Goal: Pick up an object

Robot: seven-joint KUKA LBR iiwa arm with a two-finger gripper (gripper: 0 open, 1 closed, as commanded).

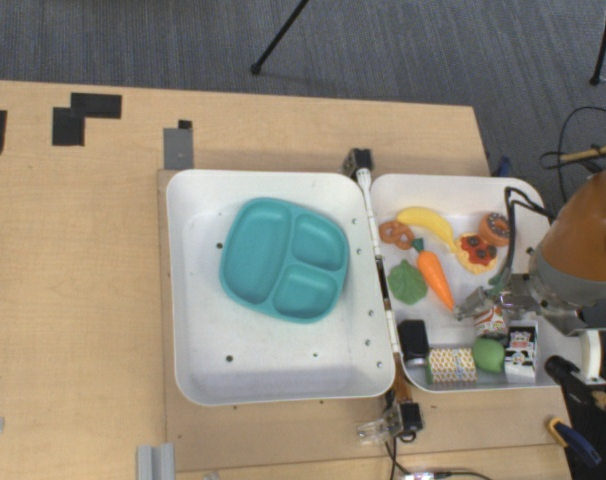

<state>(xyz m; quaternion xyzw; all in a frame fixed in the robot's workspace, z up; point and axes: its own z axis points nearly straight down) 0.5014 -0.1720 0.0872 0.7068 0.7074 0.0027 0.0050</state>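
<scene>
Gripper hangs low in the right bin, near the carrot; its state I cannot tell. I judge this the reach step: next I need it centred on one toy, then clenched.

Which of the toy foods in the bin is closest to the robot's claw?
The small green ball-shaped piece looks nearest, just below the gripper. The carrot, broccoli and banana lie farther left in the right bin.

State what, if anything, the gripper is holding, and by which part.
It cannot be told: the gripper hangs over the right bin near the carrot, its hold unclear.
</scene>
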